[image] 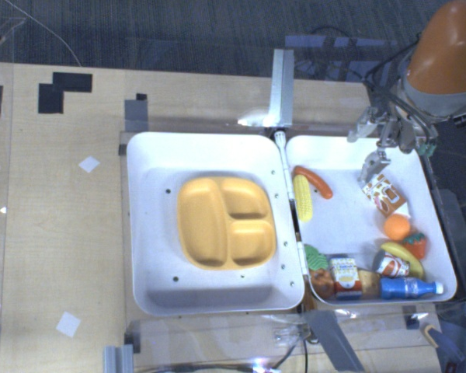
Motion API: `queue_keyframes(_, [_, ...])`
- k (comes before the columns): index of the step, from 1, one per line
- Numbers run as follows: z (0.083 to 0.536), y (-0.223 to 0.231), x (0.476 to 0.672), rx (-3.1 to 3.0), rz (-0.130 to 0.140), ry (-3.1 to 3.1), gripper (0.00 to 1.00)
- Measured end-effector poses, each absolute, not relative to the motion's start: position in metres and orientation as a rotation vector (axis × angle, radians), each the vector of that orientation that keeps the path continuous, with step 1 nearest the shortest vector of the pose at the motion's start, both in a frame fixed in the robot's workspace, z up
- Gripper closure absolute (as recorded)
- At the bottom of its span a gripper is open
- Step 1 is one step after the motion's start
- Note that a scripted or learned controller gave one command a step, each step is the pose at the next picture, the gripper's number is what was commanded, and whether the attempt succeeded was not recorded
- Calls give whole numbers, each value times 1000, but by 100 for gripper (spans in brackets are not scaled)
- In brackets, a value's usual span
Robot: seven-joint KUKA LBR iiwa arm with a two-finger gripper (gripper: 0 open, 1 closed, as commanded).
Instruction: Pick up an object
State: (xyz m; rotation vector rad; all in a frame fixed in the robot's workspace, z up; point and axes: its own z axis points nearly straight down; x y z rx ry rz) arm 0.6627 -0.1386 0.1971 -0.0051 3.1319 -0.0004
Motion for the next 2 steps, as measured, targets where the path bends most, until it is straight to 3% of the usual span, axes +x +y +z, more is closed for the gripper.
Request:
queue_keyframes(1, [156,-167,671,482,1,3094,0])
queue_keyframes(2, [171,-164,675,469,1,3083,100])
